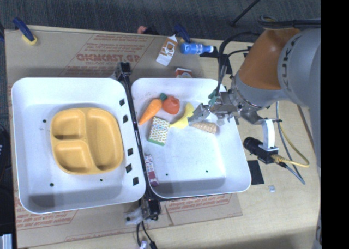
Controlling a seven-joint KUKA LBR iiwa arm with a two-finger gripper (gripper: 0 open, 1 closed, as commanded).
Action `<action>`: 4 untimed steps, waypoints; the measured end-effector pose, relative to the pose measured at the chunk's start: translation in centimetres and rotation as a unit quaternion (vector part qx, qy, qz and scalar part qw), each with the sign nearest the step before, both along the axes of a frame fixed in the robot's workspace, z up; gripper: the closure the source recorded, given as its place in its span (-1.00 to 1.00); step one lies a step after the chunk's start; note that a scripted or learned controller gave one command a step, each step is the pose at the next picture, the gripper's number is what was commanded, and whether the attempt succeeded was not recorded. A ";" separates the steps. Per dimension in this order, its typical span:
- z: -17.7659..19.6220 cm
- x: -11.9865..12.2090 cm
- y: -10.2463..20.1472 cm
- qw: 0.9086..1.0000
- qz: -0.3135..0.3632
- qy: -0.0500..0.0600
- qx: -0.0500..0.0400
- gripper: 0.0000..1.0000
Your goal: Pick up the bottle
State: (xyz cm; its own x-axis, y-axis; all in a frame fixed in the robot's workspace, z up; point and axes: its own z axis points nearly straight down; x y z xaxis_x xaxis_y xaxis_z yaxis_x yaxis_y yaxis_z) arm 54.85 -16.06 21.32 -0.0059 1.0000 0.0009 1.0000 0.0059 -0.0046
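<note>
- The gripper [200, 113] hangs low over the right bin [185, 180], near its right wall toward the back, just above a tan ridged piece [205, 127]; whether it is spread or closed I cannot tell, and nothing shows held in it.
- Just beside it lie a yellow piece [182, 120], a red-orange toy [171, 104], a carrot [150, 110] and a small green-and-white carton [158, 131].
- The left bin [27, 188] carries a yellow divided tray [86, 140].
- The bottle [194, 49], blue, lies on its side on the cardboard sheet [82, 57] beyond the right bin's back edge, outside both bins.
- Judgement: the approach looks misdirected; next the arm should lift clear of the wall and travel back to the bottle.
</note>
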 end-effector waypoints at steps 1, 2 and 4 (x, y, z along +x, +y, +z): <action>1.0 0.0 0.0 1.000 0.003 0.001 0.000 1.00; -3.7 -7.3 -2.9 0.993 0.116 0.000 0.001 1.00; -2.9 -7.3 -2.3 0.999 -0.052 0.000 0.000 1.00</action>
